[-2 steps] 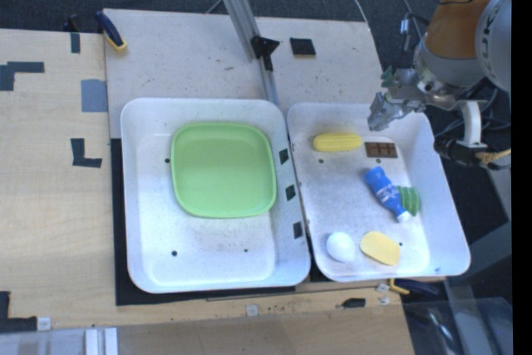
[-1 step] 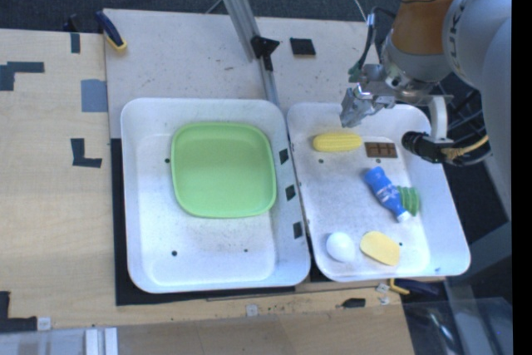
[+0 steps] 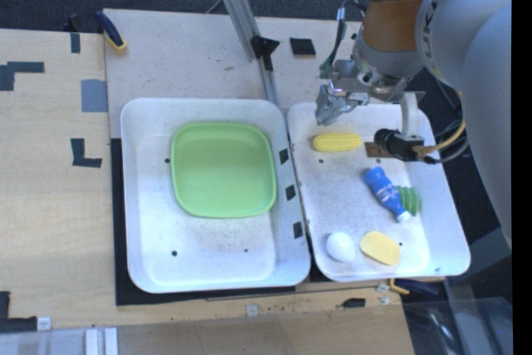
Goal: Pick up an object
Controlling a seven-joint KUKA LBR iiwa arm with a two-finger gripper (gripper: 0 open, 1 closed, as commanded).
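My gripper (image 3: 330,114) hangs over the far left corner of the right bin (image 3: 438,179), just above and left of a yellow corn cob (image 3: 337,143). Nothing shows between its fingers. Further down the same bin lie a blue tube with a white cap (image 3: 383,190), a green item (image 3: 411,199) beside it, a white egg-shaped ball (image 3: 339,246) and a yellow wedge (image 3: 381,248). A green square plate (image 3: 223,169) lies in the left bin (image 3: 145,204).
A grey metal pole (image 3: 241,12) slants down to the bench behind the gap between the bins. Black clips (image 3: 290,191) sit along the divider. The arm's orange and grey body (image 3: 432,4) looms over the right bin's far side.
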